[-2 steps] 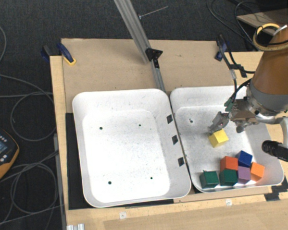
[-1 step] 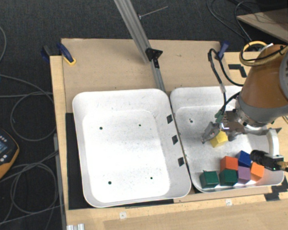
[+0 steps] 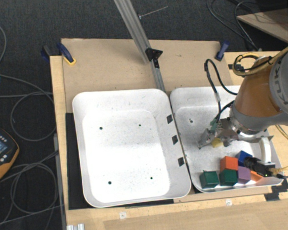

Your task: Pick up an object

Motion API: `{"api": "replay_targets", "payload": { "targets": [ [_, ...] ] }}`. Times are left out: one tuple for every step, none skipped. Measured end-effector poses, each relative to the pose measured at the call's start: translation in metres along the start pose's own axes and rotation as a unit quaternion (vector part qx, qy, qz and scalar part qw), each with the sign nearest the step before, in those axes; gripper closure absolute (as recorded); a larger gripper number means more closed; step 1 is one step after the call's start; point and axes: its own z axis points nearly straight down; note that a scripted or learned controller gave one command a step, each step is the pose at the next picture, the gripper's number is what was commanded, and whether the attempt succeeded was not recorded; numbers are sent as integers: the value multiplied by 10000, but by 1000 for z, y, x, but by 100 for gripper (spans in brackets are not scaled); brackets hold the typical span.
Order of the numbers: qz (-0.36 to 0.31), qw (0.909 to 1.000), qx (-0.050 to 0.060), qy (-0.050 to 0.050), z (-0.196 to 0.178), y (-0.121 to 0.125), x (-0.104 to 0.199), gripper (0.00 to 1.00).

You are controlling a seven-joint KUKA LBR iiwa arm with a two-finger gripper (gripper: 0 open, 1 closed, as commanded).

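From the camera above the bench, the arm [image 3: 268, 93] is reaching in from the right, its orange band sitting over the right bin [image 3: 192, 109] and its grey wrist angling down and toward the left. The gripper [image 3: 208, 141] is hanging low over the middle of the right bin, with its fingers pointing left and downward toward the white floor. A small yellowish piece [image 3: 216, 143] is showing right at the fingertips, but whether it is sitting between the fingers or lying just beside them cannot be told, and how wide the tool is standing cannot be told either. A black cable [image 3: 212, 79] is looping up from the wrist over the bin's far side.

The blocks are lying in a cluster in the near right corner of the same bin, below and to the right of the gripper and apart from it. A dark green block [image 3: 210, 179] is lying furthest left, with a second green block [image 3: 228, 177] just beside it. An orange block [image 3: 229, 163] is sitting behind those 2, a purple block [image 3: 244, 173] is touching its right side, and a blue block [image 3: 244, 156] is lying behind that one.

The left bin [image 3: 126, 151] is sitting beside the right one, their rims touching along the middle.
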Motion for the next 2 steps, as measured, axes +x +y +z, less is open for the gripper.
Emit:
{"api": "replay_targets", "payload": {
  "targets": [
    [-6,10000,-43,-2,-14,2,1,100],
    [-8,10000,-66,-16,-62,3,-8,100]
  ]
}}
